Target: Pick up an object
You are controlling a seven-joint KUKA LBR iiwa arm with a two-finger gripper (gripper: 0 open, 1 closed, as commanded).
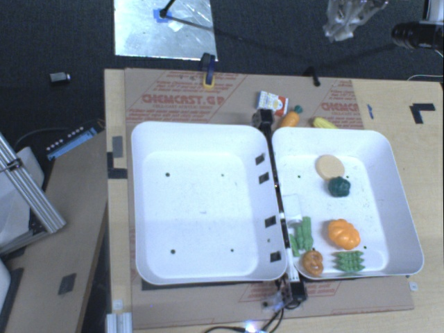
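— Where do we stand? Our claw [345, 21] hangs blurred at the top right, well clear of the table [173, 96], and we cannot tell how it is set; nothing shows in it.

— And the things to pick?

— All in the right bin [395, 179]: a tan disc [330, 166] touching a dark green lump [339, 186], an orange pepper-like piece [343, 234] lower down, a green pod piece [348, 261] near the front wall, a brown piece [312, 262] and a green bunch [301, 235] by the inner wall. The left bin [149, 144] gives us nothing.

— Which should we take?

— We judge the orange piece best: it stands apart from its neighbours and from the walls. We should come straight down over its middle and close across its narrow side. The pieces near the walls risk a wall strike.
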